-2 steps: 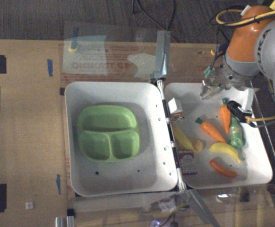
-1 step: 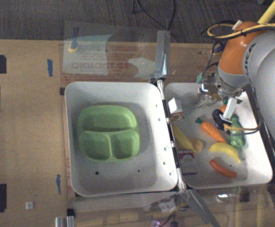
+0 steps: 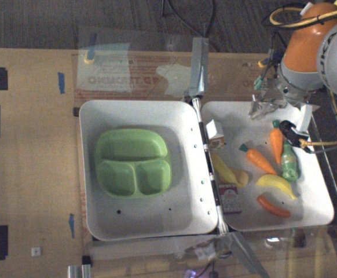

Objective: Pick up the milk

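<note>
Bench (image 3: pixel 35 172) is flat tan board, matte, with black and blue tape marks. Two shallow white plastic bins with rounded corners sit side by side on it. Left bin (image 3: pixel 99 213) holds a green tray (image 3: pixel 134 162), smooth plastic, rounded, split into three compartments: one long on top, two smaller below. Right bin (image 3: pixel 316 204) carries the toy food.

My arm (image 3: pixel 322 42) comes in at upper right, glossy orange band above grey shell, cables looping round it. My pincer (image 3: pixel 265 108) hangs over the far edge of the right bin, metal, small; can't tell whether the fingers are apart or together, and nothing shows between them.

Items in right bin, all smooth plastic: green bottle (image 3: pixel 289 162) upright-ish near the right side; yellow banana (image 3: pixel 276 185), curved; a carrot (image 3: pixel 259 160) lying diagonal mid-bin, second carrot (image 3: pixel 277 144) just beside the bottle; yellow squash-like piece (image 3: pixel 225 171) by the left wall; red sausage (image 3: pixel 273 206), near front; red-and-white carton (image 3: pixel 230 200) flat against the left wall.

Milk (image 3: pixel 215 133): small boxy white carton with brownish side, at the right bin's far-left corner, touching the divider wall. It lies to the camera-left of my pincer and a bit nearer the front, well apart, bare bin floor between.
</note>
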Tool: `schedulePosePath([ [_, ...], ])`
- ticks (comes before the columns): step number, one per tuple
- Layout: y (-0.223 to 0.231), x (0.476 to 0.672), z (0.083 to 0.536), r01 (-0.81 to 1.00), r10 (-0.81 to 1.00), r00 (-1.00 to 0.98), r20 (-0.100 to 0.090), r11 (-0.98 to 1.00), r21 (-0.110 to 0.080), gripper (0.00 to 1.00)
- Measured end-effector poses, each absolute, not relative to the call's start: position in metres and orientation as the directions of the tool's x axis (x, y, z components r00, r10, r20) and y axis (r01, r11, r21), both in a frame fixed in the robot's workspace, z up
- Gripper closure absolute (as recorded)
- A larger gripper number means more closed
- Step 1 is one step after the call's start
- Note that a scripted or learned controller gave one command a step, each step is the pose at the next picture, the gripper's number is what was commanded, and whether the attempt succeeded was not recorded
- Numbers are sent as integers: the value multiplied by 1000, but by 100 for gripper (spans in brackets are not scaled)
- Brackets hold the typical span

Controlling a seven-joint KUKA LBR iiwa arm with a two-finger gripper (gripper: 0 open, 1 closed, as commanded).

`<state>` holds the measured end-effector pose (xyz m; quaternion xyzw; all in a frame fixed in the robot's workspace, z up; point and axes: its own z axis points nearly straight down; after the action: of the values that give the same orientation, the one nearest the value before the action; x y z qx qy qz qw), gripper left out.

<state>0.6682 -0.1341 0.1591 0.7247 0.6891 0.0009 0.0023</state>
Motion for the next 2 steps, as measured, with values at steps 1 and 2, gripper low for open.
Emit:
schedulePosePath([
  [1, -105, 668, 306, 968, 968, 252, -1, -252, 3, 100],
  [2, -27, 595, 385, 875, 875, 484, 0, -484, 1, 100],
])
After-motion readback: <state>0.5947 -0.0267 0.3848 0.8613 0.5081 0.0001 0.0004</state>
